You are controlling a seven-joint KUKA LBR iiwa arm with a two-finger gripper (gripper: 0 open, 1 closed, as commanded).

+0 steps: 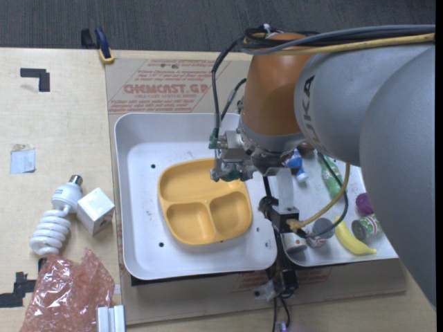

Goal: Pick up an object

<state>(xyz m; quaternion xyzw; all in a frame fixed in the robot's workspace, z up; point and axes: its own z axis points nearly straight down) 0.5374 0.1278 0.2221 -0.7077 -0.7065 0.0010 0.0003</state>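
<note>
A yellow divided plate (pixel 204 203) lies in the left white bin (pixel 138 206), with three compartments facing up. My gripper (pixel 227 166) hangs over the plate's far right rim, under the orange wrist band (pixel 273 81). The wrist hides much of the fingers, and nothing shows between them. In the right bin (pixel 346 254) lie a yellow banana (pixel 353 241), a purple item (pixel 363 203), a green item (pixel 333 175), a blue and white item (pixel 296 164) and a grey round item (pixel 320 230), partly covered by the arm.
On the wooden bench left of the bins lie a spiral light bulb (pixel 55 220), a small white cube (pixel 95 209) and a crumpled reddish plastic bag (pixel 66 296). A cardboard sheet (pixel 166 85) lies behind the left bin. Cables run down between the bins.
</note>
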